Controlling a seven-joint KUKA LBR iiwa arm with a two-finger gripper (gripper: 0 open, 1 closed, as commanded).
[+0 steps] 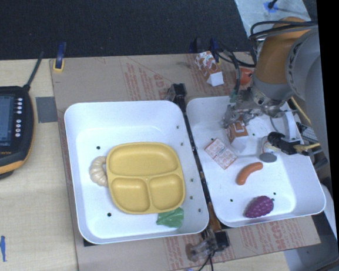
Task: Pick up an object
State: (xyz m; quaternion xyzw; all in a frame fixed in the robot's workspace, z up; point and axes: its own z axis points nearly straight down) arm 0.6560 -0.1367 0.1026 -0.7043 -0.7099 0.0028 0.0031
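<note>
Camera view has the gripper (237, 122) low in the far part of the right bin (305, 205), right over a small brown carton (237, 132) that seems to sit between its fingers, so I judge it closed on that carton, though the wrist partly hides the contact. Nearer the camera from it lie a flat printed packet (220, 153), a sausage (249, 173) and a purple grape bunch (259, 206), probably scattered loosely so each can be taken singly, while the grey arm (304, 61) reaches in from the gripper's far right, wrist bent steeply down
</note>
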